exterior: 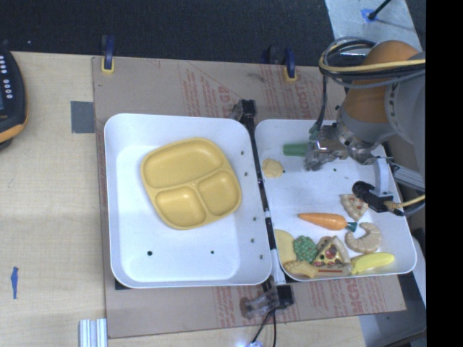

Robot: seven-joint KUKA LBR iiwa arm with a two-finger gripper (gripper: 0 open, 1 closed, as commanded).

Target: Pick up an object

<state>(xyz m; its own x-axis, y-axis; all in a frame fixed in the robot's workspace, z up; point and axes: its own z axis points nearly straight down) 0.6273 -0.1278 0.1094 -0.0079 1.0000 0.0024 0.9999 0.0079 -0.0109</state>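
The green piece lies at the far end of the right bin, just beside the gripper on its left and level with it. Whether the tool is spread or pressed together I cannot tell. A good grab probably needs a short sideways shift to centre over the piece before descending. The carrot lies nearer the camera, well apart.

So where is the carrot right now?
The carrot lies in the right-hand bin, toward its near end, just above the pizza slice and left of the shrimp.
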